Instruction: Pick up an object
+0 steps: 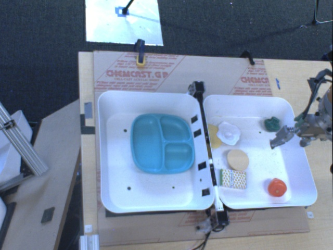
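Orange-red tomato [277, 187], round, right bin [299, 191]

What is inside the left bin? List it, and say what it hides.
The left bin holds one thing: a blue divided tray, lying flat near its middle, with nothing in its compartments. The bin floor under the tray is covered, so anything beneath it cannot be seen.

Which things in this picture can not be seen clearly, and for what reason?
1. The arm: cut off by the right edge of the camera view.
2. The tool: small and dark over the right bin; whether it is open or shut cannot be told.
3. The yellow item: partly hidden under the white object and against the bin's wall.
4. The dark green object: too small to identify.
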`<move>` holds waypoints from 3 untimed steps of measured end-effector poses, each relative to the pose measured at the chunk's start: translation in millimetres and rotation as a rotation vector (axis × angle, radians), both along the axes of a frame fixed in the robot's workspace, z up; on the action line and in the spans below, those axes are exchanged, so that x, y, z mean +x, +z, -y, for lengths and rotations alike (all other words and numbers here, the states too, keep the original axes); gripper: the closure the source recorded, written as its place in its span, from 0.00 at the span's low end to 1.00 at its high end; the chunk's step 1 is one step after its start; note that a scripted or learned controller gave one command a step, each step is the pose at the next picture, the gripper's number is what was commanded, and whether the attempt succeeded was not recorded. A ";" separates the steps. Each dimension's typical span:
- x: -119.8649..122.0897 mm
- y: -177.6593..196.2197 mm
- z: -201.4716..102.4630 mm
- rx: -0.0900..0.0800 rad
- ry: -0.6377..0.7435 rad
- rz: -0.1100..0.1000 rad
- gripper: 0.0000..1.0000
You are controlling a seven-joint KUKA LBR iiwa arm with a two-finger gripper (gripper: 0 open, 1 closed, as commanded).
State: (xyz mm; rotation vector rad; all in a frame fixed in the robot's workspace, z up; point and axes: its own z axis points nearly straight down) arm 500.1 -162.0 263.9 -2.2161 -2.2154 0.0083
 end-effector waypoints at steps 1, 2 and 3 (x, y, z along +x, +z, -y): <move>2.2 5.5 -0.5 -0.003 0.003 0.011 0.00; 2.2 -36.3 4.7 -0.002 0.002 0.010 0.00; 0.5 -98.7 5.7 -0.001 0.001 0.007 0.00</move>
